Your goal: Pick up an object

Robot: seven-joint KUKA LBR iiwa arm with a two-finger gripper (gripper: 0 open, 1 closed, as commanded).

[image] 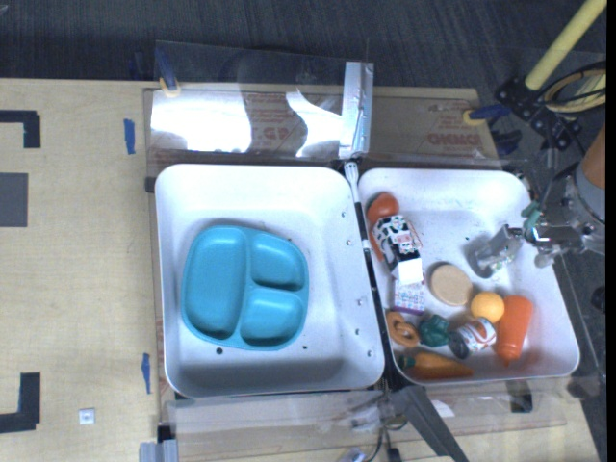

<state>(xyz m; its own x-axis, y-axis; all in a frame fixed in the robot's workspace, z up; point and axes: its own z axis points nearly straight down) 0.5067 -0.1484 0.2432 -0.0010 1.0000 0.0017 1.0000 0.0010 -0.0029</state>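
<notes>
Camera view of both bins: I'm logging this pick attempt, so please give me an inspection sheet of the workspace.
Surface: two white bins, left bin and right bin, on a wooden bench.
Job's things: orange ball, tan disc, orange bottle, cow-print toy, carrot, all in the right bin.
Clutter: blue divided tray in the left bin.
Grippers: gripper low inside the right bin, above the disc; nothing seen between its fingers.
Cables: black bundle upper right.
Surroundings: clear plastic sheet behind the bins.
</notes>
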